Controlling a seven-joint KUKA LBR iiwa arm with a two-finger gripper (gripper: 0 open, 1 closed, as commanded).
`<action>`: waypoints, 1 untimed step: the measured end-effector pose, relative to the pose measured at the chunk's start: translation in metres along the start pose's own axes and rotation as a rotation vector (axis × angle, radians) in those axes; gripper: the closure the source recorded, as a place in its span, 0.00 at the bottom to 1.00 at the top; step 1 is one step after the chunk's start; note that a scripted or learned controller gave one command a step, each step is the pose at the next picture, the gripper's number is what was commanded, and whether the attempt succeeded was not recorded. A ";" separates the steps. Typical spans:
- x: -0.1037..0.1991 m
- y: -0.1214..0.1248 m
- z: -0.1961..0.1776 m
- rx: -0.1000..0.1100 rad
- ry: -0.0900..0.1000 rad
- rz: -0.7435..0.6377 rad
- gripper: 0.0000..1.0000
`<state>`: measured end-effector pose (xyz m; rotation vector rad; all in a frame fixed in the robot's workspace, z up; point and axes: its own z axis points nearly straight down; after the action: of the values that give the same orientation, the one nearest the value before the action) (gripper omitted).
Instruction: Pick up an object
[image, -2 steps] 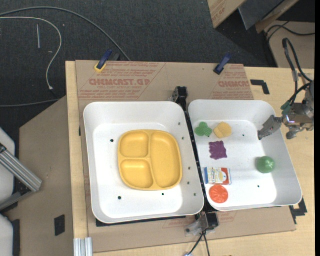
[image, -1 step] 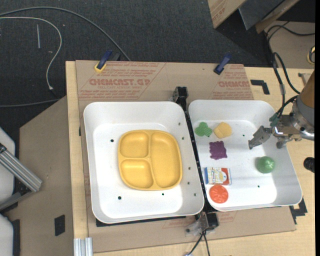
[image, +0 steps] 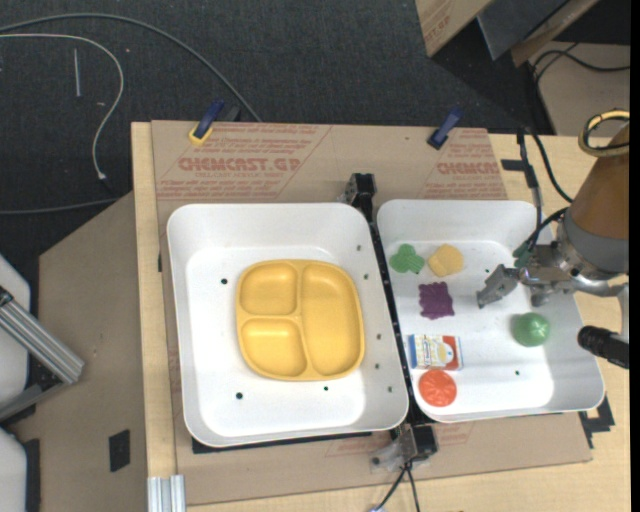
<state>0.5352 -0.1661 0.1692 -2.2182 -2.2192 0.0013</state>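
Observation:
The right bin (image: 560, 395) holds several small objects. A green toy (image: 406, 260) and a yellow one (image: 446, 261) lie at its back left, with a purple piece (image: 435, 299) just in front of them. A small white carton (image: 434, 351) and an orange-red round piece (image: 437, 388) lie at the front left. A green ball (image: 531, 329) rests toward the right. My gripper (image: 516, 289) hangs over the bin's right half, just behind the green ball. It is open, one grey finger (image: 493, 288) splayed to the left, and nothing sits between the fingers.
The left bin (image: 200, 250) carries a yellow divided tray (image: 300, 320). A black clamp (image: 360, 187) sits at the back between the two bins. The arm's orange band (image: 605, 200) rises at the right edge, with cables behind it.

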 end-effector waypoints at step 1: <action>-0.009 0.002 0.055 0.003 0.001 0.002 0.00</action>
<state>0.5365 -0.1754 0.1143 -2.2179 -2.2156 0.0039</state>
